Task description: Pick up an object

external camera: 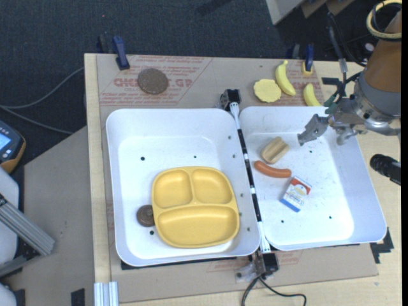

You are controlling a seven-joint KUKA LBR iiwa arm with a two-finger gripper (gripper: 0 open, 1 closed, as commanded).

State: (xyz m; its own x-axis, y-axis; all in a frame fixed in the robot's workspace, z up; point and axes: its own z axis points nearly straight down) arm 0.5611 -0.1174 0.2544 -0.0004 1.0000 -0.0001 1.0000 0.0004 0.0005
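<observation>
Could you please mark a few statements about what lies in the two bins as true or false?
1. The yellow divided plate lies in the left bin. True.
2. The sausage rests on the plate. False: it lies in the right bin.
3. The pincer hovers over the right bin. True.
4. The small carton sits outside both bins. False: it lies in the right bin.
5. Two bananas lie beyond the bins. True.

The arm [382,75] reaches in over the table's right edge near the far right corner, its orange band above a grey wrist. The pincer [319,131] points left and slightly down over the far part of the right bin, with nothing visible between its fingers.
</observation>
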